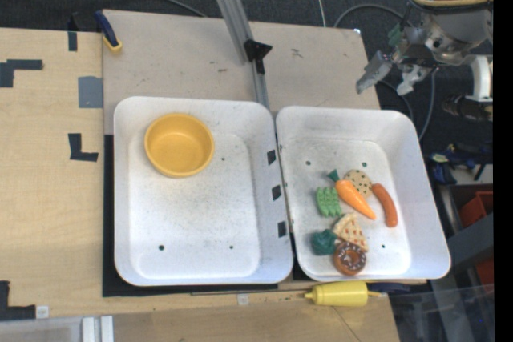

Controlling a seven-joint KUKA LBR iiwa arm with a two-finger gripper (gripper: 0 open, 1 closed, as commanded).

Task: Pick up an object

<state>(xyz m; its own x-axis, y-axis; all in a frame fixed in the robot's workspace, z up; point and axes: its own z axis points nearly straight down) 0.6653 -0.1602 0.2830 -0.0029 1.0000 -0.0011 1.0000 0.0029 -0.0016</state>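
The right bin (pixel 401 128) holds a cluster of toy foods near its front right: an orange carrot (pixel 355 199), a red sausage (pixel 386 205), a green ridged piece (pixel 326 201), a speckled cookie (pixel 361 181), a pizza slice (pixel 350 230), a dark green piece (pixel 323 242) and a chocolate doughnut (pixel 350 258). A yellow bowl (pixel 179 143) sits in the back left of the left bin (pixel 128 196). My gripper (pixel 393 77) hangs above the bench beyond the right bin's far right corner, fingers open, nothing between them.
A yellow mustard bottle (pixel 341 295) lies on the bench in front of the right bin. A grey metal pole (pixel 231 4) slants from the top down to the gap between the bins. Cables trail over the dark floor at the back.
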